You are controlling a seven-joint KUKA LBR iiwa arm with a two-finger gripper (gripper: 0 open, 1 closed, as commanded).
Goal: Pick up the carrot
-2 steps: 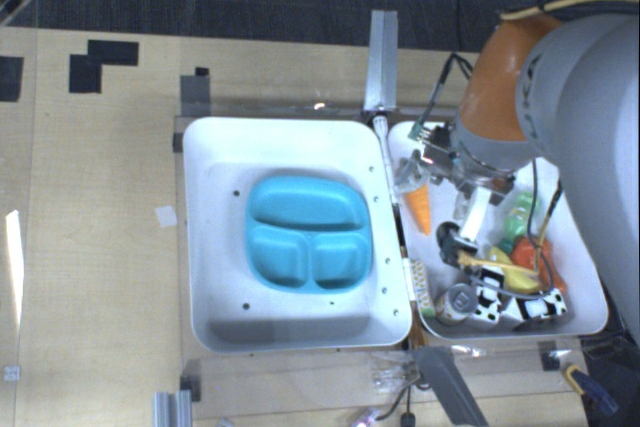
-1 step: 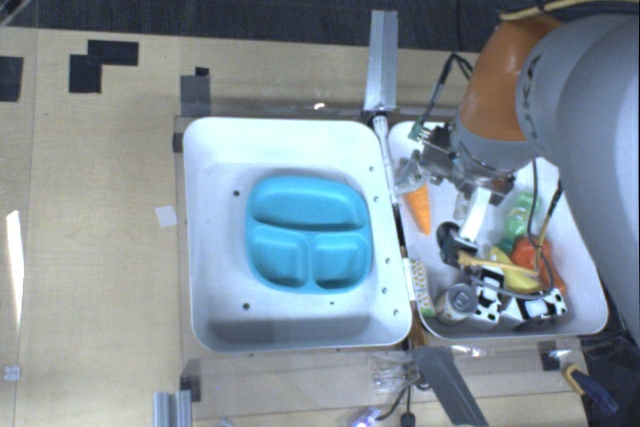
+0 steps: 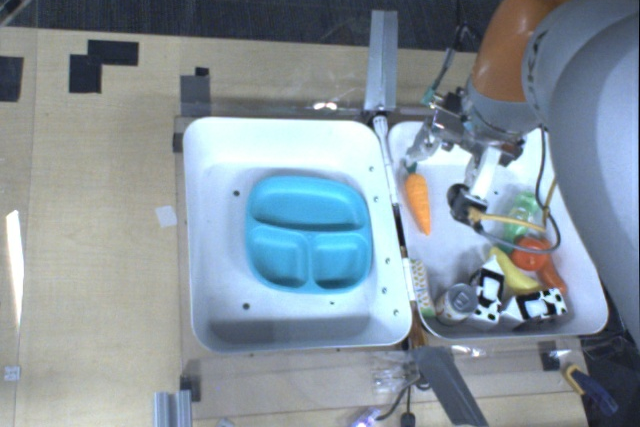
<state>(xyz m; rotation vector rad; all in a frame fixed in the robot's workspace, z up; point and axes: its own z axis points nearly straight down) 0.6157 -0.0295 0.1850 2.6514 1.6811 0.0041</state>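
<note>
The orange carrot with a green stub lies in the right bin, close to its left wall, pointing toward the front. My gripper hangs just above and behind the carrot's top end, near the bin's back left corner. Nothing is visibly held in it. The arm's orange band and grey body cover the back right part of the bin.
At the right bin's front lie a banana, a red-orange round thing, a green thing, black-and-white patterned pieces and a grey can. A blue divided plate sits in the left bin.
</note>
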